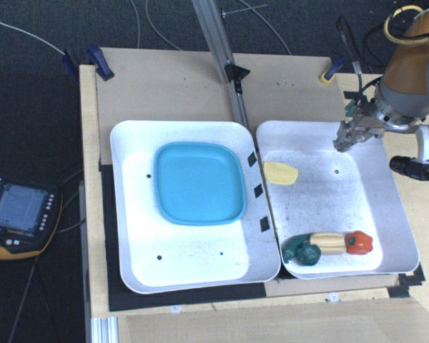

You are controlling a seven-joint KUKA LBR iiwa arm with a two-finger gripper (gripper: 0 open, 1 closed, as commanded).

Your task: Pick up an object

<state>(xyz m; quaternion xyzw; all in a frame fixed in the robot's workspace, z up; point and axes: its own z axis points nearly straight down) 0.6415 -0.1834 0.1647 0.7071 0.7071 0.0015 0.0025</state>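
The right bin (pixel 322 191) holds a flat yellow piece (pixel 280 173) near its left wall. Along its front edge lie a dark green object (pixel 302 251), a tan cylinder (pixel 328 244) and a red object (pixel 358 242), side by side and touching. My gripper (pixel 343 141) hangs over the bin's back right part, well apart from all of them. Nothing shows between its fingers.
The left bin (pixel 132 213) carries a blue square plate (pixel 199 183). A metal pole (pixel 214 27) slants down to the gap between the bins. Blue clamps (pixel 100 63) sit at the bench's back corners. A teach pendant (pixel 18 216) lies off the bench at left.
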